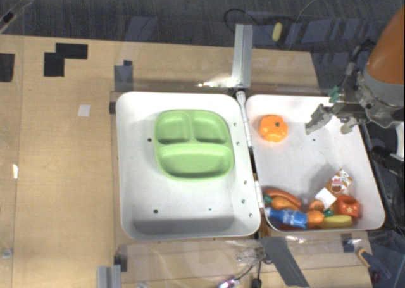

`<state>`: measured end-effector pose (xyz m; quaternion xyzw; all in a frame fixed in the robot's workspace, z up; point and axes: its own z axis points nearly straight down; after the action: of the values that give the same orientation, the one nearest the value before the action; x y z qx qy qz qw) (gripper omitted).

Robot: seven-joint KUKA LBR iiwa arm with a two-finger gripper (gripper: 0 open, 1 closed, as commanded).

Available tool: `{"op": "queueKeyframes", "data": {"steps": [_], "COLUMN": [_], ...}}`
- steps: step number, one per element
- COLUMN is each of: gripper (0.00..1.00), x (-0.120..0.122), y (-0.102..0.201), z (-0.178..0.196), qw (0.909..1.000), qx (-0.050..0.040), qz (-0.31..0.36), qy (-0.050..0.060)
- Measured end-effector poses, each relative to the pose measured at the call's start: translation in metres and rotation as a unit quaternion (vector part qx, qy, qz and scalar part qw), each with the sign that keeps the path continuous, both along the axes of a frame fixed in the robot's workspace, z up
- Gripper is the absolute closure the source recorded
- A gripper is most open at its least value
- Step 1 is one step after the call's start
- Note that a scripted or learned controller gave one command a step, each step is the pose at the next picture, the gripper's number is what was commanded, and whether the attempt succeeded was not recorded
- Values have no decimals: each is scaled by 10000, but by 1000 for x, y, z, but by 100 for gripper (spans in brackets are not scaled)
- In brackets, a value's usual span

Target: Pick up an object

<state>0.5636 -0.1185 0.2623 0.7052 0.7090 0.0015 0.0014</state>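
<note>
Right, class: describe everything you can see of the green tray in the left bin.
The green divided tray looks like smooth moulded plastic, light green, with rounded corners. It has three compartments: two small ones on the far side and one wide one nearer the camera. It lies flat and upright on the floor of the left bin, roughly central, apart from the walls.
</note>
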Motion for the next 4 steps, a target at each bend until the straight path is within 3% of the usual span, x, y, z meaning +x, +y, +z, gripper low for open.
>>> {"op": "queueKeyframes", "data": {"steps": [1, 2, 3, 4], "gripper": [0, 0, 100, 100], "x": [53, 85, 87, 107], "y": [7, 35, 36, 86], "z": [-129, -174, -161, -75], "qw": [9996, 9981, 9981, 9960], "qx": [-1, -5, -2, -1], "qz": [269, 617, 618, 890], "qy": [4, -29, -66, -19]}}
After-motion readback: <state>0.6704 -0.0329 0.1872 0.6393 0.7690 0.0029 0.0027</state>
